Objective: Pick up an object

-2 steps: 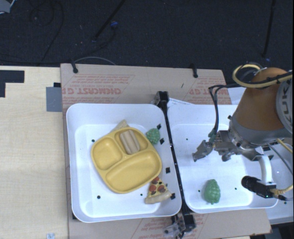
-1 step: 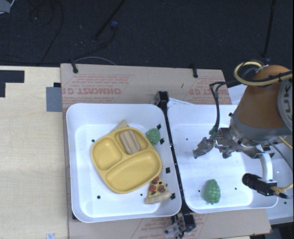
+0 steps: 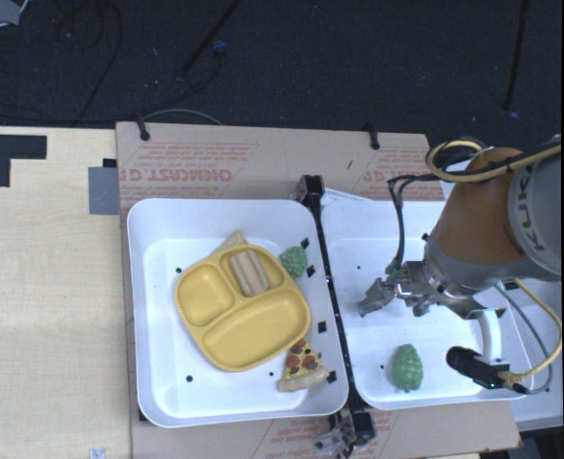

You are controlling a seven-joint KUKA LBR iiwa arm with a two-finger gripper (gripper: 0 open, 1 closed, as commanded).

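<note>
The arm reaches in from the right over the right bin (image 3: 358, 371). My gripper (image 3: 383, 293) hangs above the middle of that bin's floor, with nothing seen in its grasp. A bumpy green toy fruit (image 3: 406, 367) lies near the bin's front edge, below and slightly right of the gripper, apart from it. In the left bin (image 3: 153, 352) a yellow divided plate (image 3: 249, 328) holds a tan bun-like piece (image 3: 251, 271) in one compartment. A small green broccoli (image 3: 293, 259) rests by the plate's upper right, and a pizza slice (image 3: 302, 366) lies at its lower right.
A black divider rail (image 3: 328, 295) runs between the two bins. Cardboard (image 3: 263, 161) lies under both bins, on a wooden bench (image 3: 43, 304) that stretches to the left. Cables loop around the wrist on the right.
</note>
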